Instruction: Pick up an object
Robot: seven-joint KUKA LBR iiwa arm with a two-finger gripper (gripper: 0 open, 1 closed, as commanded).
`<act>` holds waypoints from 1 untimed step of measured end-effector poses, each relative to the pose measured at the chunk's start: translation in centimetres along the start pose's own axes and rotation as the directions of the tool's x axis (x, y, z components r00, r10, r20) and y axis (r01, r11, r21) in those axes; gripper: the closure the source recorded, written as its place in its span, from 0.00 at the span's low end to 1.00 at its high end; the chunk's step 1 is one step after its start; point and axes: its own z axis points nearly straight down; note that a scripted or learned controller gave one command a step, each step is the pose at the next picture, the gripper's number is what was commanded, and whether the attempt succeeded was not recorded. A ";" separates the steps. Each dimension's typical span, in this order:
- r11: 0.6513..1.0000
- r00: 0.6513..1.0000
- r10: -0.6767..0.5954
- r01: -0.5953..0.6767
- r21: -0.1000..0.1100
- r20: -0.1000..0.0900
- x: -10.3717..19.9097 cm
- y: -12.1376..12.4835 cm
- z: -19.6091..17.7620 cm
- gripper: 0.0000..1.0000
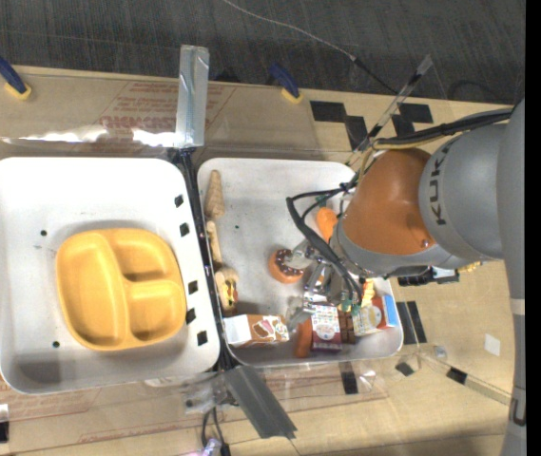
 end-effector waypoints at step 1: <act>0.999 0.999 0.051 -0.051 -0.009 -0.007 -2.1 5.0 0.1 0.00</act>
